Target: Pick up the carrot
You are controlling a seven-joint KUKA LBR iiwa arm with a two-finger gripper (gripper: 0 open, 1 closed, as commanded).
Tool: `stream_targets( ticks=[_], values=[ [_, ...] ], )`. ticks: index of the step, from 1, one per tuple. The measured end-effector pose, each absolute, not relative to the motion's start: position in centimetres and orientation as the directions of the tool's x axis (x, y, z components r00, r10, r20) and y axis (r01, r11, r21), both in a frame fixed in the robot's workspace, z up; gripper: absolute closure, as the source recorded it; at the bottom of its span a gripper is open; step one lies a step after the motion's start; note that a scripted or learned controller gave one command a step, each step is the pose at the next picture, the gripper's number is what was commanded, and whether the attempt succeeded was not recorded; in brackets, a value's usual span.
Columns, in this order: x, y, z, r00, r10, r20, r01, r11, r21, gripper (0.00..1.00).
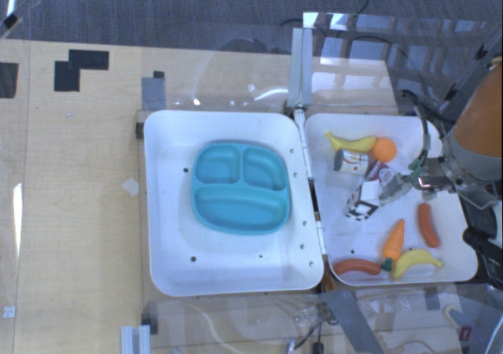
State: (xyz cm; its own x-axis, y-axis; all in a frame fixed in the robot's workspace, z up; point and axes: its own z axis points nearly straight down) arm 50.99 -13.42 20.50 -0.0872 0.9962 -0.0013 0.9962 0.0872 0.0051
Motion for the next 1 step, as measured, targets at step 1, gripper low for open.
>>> stream_targets(
  ticks=[1],
  values=[
    [49.24, -14.78, 8.90, 0.018, 1.000, -0.003, 1.000, -0.018, 0.013, 0.00]
  ],
)
